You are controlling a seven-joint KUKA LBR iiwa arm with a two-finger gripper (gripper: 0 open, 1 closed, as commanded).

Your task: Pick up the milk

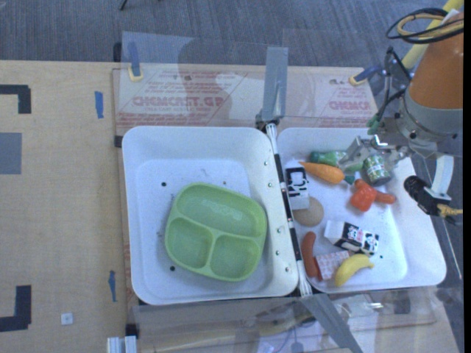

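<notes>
The milk [358, 237] is a small white carton with black cow spots. It lies on its side in the right bin [419, 267], down near the front. A yellow banana [352, 268] sits just below it, almost touching. A red sausage [310, 254] and a pink packet [330, 260] are close on its left side.

The carton's long side runs from the upper left to the lower right, tipped only a little. I cannot tell which end is the top.

The gripper [366, 155] hangs over the far part of the same bin, by a green can [377, 169] and a carrot [324, 172]. It is well apart from the milk. It is too blurry and mixed up with the toys to tell if it is wide or narrow. Nothing can be seen held in it.

What could go wrong? The gripper is right over the wrong toys, so it might grab the can or the red pepper [364, 195] instead. The milk is lying flat, so the gripper could slide off it. The banana is so near that it could get bumped or pinched too.

The left bin [147, 160] has a green plate [215, 231].
</notes>
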